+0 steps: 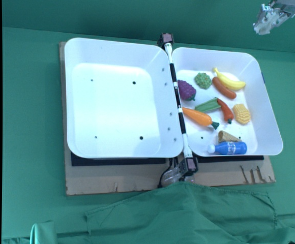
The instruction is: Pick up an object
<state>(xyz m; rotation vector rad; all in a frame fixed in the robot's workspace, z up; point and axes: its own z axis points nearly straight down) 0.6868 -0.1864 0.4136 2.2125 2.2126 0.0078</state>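
My gripper (264,25) hangs high at the top right, above and behind the right bin (269,131), with nothing seen between its fingers. In that bin lie a yellow banana (229,79), a red sausage (224,88), a green broccoli piece (203,80), a purple grape bunch (186,90), a green pod (207,105), a red chili (225,110), an orange carrot (198,117), a yellow corn piece (241,114), a tan cone (227,135) and a blue bottle (229,148).
The left bin (112,105) stands beside the right one, joined along a black-and-white hinge strip (177,103). Both rest on a cardboard sheet (112,179) over green cloth. A fold of green cloth (188,215) bulges at the front.
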